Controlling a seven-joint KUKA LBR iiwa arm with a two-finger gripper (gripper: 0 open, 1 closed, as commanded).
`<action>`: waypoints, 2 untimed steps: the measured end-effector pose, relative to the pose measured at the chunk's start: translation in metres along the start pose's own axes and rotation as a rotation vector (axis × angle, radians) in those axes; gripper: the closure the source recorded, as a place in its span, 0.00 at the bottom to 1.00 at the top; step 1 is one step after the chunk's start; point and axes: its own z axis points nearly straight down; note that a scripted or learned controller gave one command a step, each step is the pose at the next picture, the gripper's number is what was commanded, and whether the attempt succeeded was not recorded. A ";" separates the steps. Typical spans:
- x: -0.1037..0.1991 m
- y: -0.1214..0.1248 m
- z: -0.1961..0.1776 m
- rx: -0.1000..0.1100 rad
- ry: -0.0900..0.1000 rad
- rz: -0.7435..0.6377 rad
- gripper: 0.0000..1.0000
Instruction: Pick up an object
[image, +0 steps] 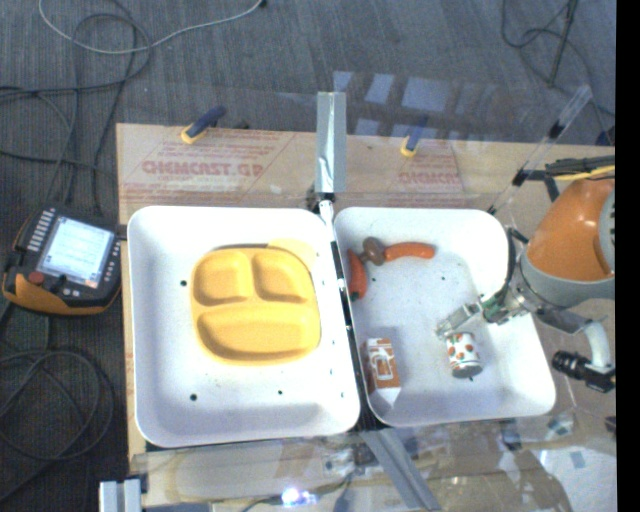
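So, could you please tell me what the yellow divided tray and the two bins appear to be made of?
Yellow divided tray: probably moulded plastic, matte, with rounded, evenly coloured compartments. Left bin and right bin: likely thin formed plastic, smooth white, with soft rounded corners.

Yellow tray (258, 305), white bins (160, 400), orange carrot (408, 251), white red-dotted can (463, 352).

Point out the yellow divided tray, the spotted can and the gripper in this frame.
Yellow divided tray (258, 304): camera view, on the ridge between its compartments.
Spotted can (463, 353): camera view, on its side wall.
Gripper (455, 321): camera view, at its metal fingertips, just above the can.
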 end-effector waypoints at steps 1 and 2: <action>0.063 -0.029 0.001 0.006 -0.007 -0.101 0.00; 0.062 -0.026 -0.011 -0.003 -0.009 -0.101 1.00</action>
